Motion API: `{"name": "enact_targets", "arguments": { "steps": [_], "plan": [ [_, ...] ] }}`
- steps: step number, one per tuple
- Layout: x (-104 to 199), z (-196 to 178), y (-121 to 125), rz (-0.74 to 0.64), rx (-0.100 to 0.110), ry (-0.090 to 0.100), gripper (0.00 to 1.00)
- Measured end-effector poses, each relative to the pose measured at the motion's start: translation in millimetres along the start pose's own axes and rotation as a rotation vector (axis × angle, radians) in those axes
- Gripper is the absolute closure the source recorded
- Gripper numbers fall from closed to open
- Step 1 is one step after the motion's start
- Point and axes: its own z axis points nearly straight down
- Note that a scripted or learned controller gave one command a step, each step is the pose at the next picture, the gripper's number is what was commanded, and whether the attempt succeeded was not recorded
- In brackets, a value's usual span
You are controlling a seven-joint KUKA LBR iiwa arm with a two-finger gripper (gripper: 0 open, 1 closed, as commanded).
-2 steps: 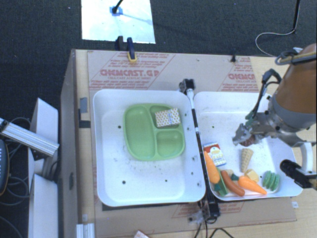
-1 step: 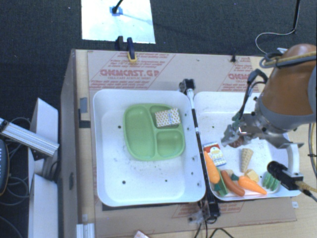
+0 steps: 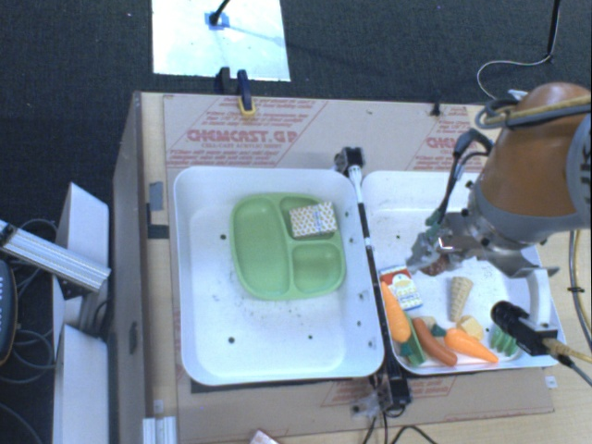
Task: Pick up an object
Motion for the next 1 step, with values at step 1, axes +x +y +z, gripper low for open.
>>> {"name": "enact_targets", "arguments": {
  "steps": [1],
  "plan": [
    [4.3,-2.1,0.0,-0.001,0.001,0.000,1.00]
  ]
}}
